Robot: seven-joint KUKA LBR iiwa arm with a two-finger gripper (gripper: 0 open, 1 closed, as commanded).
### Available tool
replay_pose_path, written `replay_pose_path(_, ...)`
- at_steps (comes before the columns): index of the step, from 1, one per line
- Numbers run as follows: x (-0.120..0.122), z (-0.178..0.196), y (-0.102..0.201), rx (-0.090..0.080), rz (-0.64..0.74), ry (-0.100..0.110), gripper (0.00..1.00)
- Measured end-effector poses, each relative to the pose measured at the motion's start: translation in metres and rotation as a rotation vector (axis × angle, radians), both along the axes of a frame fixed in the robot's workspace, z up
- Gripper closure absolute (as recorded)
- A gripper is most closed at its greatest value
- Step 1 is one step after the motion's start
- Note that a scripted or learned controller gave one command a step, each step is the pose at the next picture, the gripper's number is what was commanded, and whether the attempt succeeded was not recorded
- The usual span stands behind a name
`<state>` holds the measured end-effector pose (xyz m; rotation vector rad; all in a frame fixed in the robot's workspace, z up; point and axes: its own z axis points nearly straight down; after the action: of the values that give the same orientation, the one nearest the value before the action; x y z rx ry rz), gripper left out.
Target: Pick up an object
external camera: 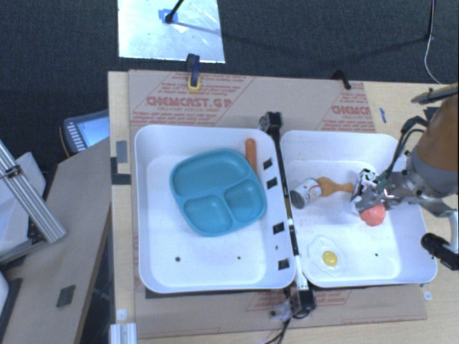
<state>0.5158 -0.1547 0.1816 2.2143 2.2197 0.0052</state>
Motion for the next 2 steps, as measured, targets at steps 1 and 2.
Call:
replay_pose_path(1,0.003,0.043,0.000,0.000,0.002,0.000,1.00)
replay_pose_path(2,0.005,0.093,0.000,0.000,0.002,-0.001,1.00)
